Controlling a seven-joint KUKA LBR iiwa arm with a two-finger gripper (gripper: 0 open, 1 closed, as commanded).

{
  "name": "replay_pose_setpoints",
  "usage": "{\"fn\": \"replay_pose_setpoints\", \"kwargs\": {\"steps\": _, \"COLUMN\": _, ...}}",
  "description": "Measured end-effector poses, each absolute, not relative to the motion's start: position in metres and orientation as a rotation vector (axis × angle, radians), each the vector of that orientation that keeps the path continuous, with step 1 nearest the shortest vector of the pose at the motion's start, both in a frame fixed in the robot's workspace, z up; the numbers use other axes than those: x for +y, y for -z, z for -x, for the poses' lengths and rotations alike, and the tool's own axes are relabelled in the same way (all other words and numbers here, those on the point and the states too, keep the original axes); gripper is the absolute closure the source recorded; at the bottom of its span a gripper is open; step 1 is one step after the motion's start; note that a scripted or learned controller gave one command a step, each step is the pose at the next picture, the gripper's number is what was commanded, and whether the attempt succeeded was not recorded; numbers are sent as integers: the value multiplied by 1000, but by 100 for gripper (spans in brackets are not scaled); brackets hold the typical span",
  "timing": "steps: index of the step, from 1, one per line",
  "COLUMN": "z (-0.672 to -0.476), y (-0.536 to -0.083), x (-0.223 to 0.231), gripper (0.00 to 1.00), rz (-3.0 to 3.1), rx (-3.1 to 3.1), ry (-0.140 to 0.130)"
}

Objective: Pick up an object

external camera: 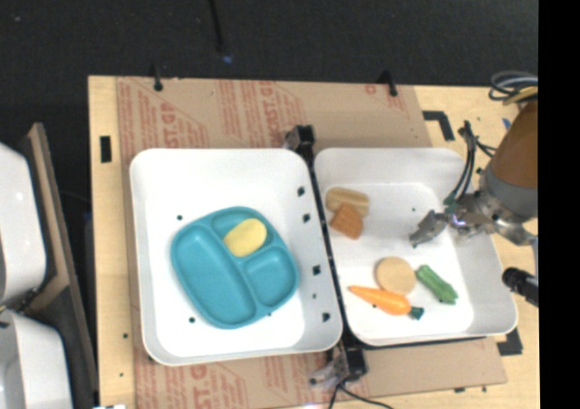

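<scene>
The jaws hang over the upper right part of the right bin, reaching in from the arm at the bin's right side. One finger shows as a grey prong slanting down and to the left; the other is not clear enough to tell whether the jaws are spread or pressed together. Nothing can be seen pinched between them.

The likely things to pick all lie in this same bin. Closest below the jaws, and a little to their left, is a round tan disc, with a green pickle-like piece just beside it, almost straight beneath the jaws. A carrot lies further down, touching or nearly touching the disc's lower edge. Off to the left of the jaws, near the wall between the bins, a bread-like piece and an orange-brown block sit against each other.

Well to the left, the other bin carries a blue divided plate with a yellow lump in its upper compartment. Both bins rest side by side on the desk.

The jaws seem high and empty, so the pick looks not yet made; the pickle and disc appear the handiest targets, lying loosely apart from the crowded pair.
</scene>
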State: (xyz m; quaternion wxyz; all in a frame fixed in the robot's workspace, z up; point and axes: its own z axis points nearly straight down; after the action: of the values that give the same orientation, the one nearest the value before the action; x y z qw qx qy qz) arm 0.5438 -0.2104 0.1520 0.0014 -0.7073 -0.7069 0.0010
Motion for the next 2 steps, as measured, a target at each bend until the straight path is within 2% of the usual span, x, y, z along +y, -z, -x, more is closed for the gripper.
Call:
{"fn": "replay_pose_setpoints", "kwargs": {"steps": 1, "z": -543, "y": -100, "x": -211, "gripper": 0, "rz": 2221, "rx": -2218, "ry": -3}}
{"fn": "replay_pose_setpoints", "kwargs": {"steps": 2, "z": -544, "y": -113, "x": -211, "gripper": 100, "rz": 2225, "rx": -2221, "ry": 2}}
